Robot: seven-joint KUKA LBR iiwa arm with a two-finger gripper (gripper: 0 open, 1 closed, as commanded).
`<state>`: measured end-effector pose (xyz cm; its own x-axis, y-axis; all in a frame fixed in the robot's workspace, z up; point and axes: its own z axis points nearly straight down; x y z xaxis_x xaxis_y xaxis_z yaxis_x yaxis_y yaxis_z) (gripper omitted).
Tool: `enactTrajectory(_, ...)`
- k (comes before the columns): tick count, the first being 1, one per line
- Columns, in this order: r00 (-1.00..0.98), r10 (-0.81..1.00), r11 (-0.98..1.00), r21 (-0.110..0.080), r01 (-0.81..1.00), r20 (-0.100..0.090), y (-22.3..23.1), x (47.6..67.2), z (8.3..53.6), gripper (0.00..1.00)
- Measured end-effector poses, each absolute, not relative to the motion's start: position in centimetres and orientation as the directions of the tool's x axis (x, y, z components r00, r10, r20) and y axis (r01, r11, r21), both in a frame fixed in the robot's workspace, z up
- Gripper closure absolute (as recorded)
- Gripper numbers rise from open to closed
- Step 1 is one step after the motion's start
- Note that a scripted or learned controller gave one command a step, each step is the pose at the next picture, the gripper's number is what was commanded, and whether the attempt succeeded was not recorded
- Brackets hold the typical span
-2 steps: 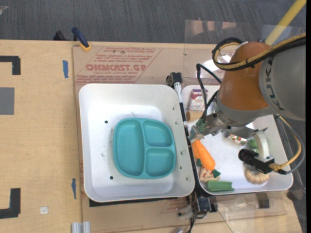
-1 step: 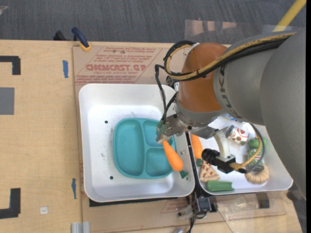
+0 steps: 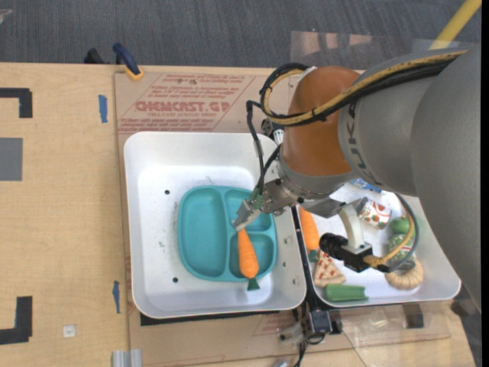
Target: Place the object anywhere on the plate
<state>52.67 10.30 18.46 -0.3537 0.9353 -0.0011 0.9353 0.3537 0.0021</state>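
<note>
Carrot (image 3: 247, 255) lies across the teal plate (image 3: 200, 234), its green tip overhanging; pincer (image 3: 246, 216) touches its top, grip unclear, and could drag it off.

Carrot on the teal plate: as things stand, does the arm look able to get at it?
Probably yes. The end effector hangs right at the upper end of the carrot, which lies on the teal plate in the left bin. Nothing lies over the carrot, so the way looks free.
</note>
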Motion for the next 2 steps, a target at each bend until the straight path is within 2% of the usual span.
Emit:
enactTrajectory(1, -0.356, 0.935, 0.356, 0.006, 0.935, -0.003, 10.37, 52.81, 19.47, 1.00)
enactTrajectory(2, -0.357, 0.934, 0.357, 0.009, 0.934, -0.005, 10.41, 52.95, 20.44, 1.00)
